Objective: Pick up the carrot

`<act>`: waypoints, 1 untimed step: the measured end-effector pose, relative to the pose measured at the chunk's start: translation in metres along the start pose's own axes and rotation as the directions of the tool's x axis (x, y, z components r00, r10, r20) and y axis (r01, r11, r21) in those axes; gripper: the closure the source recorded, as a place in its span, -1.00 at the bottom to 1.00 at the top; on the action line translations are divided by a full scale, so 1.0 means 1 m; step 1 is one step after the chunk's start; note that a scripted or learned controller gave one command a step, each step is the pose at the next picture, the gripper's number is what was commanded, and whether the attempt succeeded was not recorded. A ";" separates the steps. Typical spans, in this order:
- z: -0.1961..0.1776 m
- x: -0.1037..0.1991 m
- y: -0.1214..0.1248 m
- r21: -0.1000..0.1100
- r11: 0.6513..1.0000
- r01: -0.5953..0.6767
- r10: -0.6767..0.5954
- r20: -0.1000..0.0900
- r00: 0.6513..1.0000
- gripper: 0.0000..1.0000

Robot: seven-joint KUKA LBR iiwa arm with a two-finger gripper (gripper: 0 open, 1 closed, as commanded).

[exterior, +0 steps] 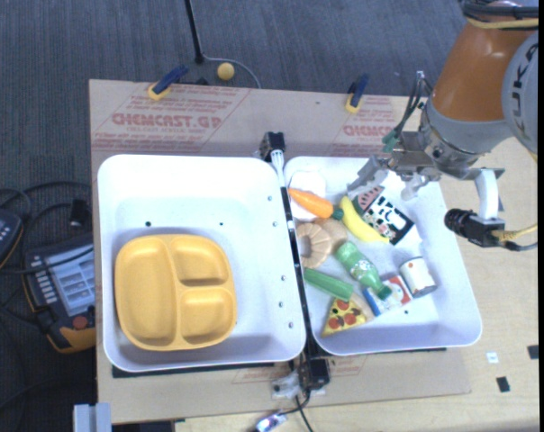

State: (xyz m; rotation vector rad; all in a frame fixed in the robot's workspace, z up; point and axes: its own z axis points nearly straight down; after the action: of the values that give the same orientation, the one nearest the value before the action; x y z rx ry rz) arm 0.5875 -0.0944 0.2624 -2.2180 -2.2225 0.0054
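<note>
Since the carrot lies at the far left of the right bin, just beside the banana, the gripper should come down on it alone. It looks spread open and empty. Its tips blur against a black-and-white box.

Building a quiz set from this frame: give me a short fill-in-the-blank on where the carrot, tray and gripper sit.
1. The carrot lies in the ___ bin.
2. The yellow tray has ___ compartments.
3. The banana lies to the ___ of the carrot in the camera view.
4. The gripper hovers over the right bin, holding ___.

Missing words: right; three; right; nothing
</note>
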 end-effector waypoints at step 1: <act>0.083 0.061 -0.011 0.007 0.985 -0.171 0.171 -0.001 0.985 -1.00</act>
State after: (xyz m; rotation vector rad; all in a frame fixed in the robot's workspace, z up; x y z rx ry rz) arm 0.5761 -0.0332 0.1798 -2.3958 -2.0205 0.0120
